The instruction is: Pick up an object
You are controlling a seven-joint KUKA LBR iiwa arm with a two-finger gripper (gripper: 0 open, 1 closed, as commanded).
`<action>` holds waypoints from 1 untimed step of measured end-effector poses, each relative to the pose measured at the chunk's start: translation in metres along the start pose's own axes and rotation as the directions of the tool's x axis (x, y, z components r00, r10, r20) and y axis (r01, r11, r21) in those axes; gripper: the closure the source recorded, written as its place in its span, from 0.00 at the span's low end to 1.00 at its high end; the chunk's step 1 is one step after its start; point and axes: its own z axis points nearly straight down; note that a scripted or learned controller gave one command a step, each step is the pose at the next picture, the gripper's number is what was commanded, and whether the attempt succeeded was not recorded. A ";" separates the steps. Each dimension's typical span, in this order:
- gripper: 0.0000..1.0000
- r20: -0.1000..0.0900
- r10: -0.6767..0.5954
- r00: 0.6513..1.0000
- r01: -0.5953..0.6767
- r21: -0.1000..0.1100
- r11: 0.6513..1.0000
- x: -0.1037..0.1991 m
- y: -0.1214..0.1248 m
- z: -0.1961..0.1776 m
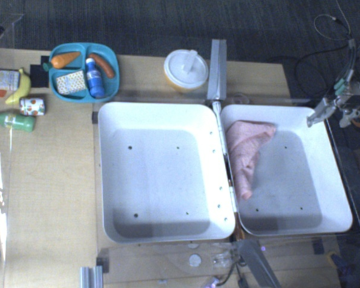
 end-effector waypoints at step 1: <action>0.00 -0.001 0.018 1.000 -0.018 0.003 1.000 0.053 0.021 0.126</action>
